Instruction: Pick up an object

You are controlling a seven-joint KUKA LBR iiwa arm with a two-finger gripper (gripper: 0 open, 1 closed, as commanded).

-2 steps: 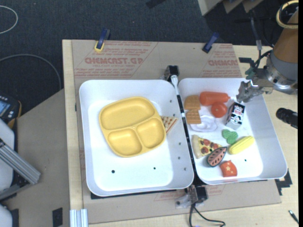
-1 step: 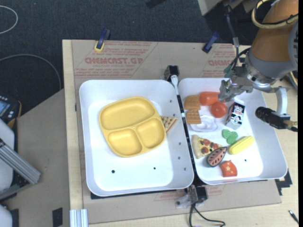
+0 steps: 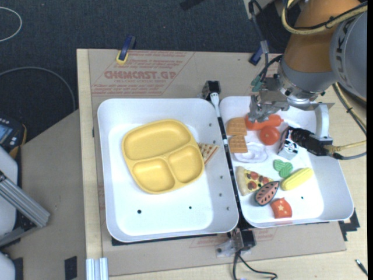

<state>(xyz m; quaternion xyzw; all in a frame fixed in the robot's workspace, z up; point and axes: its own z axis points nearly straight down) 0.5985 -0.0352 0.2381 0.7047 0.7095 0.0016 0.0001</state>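
Two-finger gripper (image 3: 263, 113) low over right white bin (image 3: 335, 182), finger state unclear, upper right of frame, round red toy tomato (image 3: 268, 135) just below, tan waffle piece (image 3: 237, 134) beside, yellow divided plate (image 3: 161, 155) in left bin (image 3: 116, 156)

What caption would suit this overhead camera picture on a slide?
Robot arm's gripper lowered over toy food in the right bin, near a tomato; a yellow divided plate sits in the left bin.

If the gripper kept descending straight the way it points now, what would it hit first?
Probably the orange-red toy directly under the gripper in the right bin, with the red tomato just beside it. Depth is hard to judge from this slanted view, so contact may already be close.
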